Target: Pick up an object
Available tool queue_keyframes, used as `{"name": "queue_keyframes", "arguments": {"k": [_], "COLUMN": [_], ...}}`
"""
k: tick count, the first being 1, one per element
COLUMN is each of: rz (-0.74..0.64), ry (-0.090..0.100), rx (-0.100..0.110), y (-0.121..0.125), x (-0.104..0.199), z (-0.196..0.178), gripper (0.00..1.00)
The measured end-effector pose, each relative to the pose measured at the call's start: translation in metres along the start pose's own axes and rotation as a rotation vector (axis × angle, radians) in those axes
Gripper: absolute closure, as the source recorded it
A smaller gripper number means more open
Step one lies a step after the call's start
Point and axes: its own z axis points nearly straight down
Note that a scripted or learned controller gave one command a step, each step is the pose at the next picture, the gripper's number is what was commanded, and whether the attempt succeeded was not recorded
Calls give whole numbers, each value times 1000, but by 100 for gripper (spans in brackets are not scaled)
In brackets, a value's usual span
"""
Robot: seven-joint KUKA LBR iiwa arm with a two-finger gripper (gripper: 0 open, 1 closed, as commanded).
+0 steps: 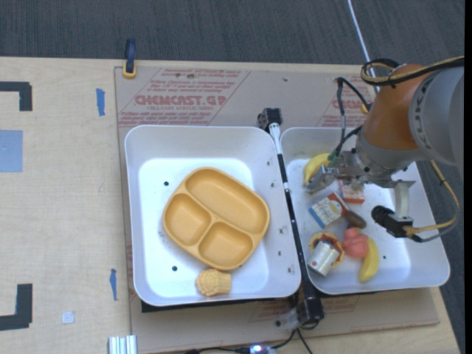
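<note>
Over the right bin (431,271): the gripper (330,177) hangs low; whether its grip is released or clenched, I cannot tell.
Beside it: a banana (316,165), a small carton (325,212).
Left bin (136,198): a yellow divided plate (215,217), a corn cob (213,282).
</note>
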Motion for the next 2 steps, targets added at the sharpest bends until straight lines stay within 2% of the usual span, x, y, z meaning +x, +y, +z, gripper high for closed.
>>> {"name": "queue_keyframes", "arguments": {"k": [1,2], "rz": [0,-1], "ry": [-3,-3], "rx": [-10,-10], "y": [-15,-21], "x": [11,14], "z": [-2,-2], "gripper": [0,0]}}
